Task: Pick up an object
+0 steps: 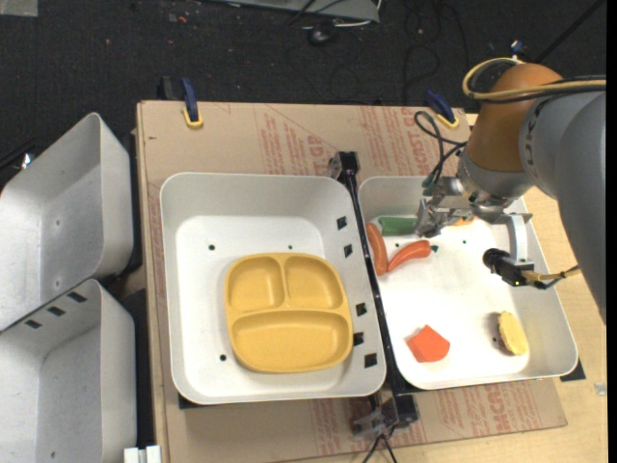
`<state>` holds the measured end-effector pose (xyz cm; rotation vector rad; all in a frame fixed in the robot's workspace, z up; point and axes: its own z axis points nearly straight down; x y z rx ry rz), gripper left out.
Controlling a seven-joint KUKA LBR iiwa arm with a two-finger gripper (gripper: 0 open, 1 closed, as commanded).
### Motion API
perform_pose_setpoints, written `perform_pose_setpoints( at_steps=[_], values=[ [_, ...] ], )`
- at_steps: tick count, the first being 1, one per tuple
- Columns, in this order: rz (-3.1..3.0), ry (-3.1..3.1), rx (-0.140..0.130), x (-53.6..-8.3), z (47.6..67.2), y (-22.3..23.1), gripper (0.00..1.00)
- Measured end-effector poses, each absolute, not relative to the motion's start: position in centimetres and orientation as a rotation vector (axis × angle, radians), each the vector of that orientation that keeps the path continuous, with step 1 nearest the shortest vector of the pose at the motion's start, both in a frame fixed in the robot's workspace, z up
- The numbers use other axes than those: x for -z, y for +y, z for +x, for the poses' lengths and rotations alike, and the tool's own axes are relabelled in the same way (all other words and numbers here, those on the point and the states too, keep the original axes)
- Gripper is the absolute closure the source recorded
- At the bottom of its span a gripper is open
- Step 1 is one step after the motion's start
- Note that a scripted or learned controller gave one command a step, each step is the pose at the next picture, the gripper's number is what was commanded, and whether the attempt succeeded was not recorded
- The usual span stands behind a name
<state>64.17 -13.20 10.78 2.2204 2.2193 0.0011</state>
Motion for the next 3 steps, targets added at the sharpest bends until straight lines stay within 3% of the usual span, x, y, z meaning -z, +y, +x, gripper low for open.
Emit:
perform_pose_setpoints(
  at_steps=[3],
  values=[
    [2.216, 2.220, -0.004, -22.8, 63.8, -13.6, 1.00]
  ],
)
